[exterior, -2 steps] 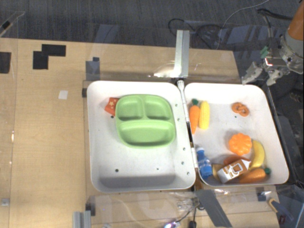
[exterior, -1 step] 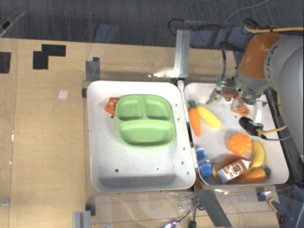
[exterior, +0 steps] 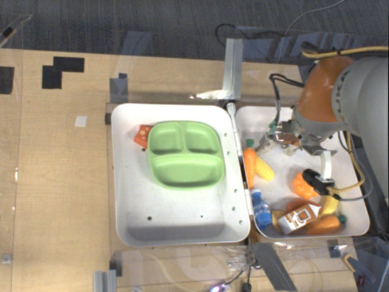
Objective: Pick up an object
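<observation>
camera view: fixed overhead | slanted down | both bins (exterior: 121, 181) framed

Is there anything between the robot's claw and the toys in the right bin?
Nothing visible. The gripper hangs over bare floor in the right bin, with the yellow corn and the carrot just left of it, in open space.
</observation>
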